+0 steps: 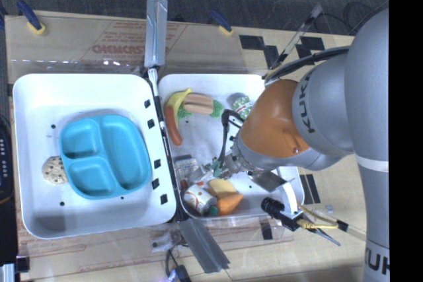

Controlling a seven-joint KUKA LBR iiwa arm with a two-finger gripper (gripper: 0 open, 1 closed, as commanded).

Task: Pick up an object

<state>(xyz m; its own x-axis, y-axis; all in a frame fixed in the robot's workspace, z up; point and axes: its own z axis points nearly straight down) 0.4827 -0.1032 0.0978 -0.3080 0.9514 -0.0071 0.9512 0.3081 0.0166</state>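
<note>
The right bin (211, 80) holds several toy foods. At its far end lie a yellow banana (177, 100), a tan hot dog bun (198, 104), an orange-red sausage (173, 126) and a small green can (241, 104). Near its front edge are a yellow cheese wedge (223, 187), an orange carrot (229, 205) and a white round cup (197, 197). My gripper (219, 167) hangs low in this bin just above the front pile, beneath the arm's orange band (271, 122). The wrist hides much of it.
The left bin (26, 96) carries a blue divided plate (104, 155) and a cookie (53, 170) beside its left rim. A metal bracket (156, 30) stands at the back between the bins. The arm's grey body covers the right bin's right side.
</note>
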